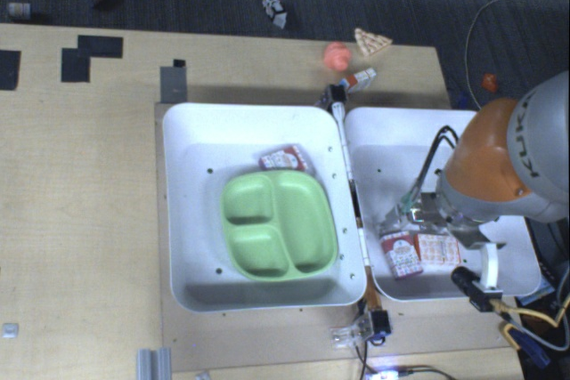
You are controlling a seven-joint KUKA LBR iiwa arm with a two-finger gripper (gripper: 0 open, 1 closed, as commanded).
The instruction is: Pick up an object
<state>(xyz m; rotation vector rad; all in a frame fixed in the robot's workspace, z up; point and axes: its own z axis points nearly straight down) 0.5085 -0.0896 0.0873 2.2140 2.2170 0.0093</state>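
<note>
Gripper point(411, 214), aperture indiscernible, above flat printed packets point(403, 254) in glossy right bin point(383, 138).

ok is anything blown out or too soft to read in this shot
Camera view: the white bins are bright with soft shadows inside their walls; the green tray reads clearly; the packets under the arm are too soft to read their print.

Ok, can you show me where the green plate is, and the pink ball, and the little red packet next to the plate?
Green plate point(279, 222): camera view, on the ridge between its compartments.
Pink ball point(337, 57): camera view, on its middle.
Red packet point(283, 159): camera view, on its printed face.
</note>
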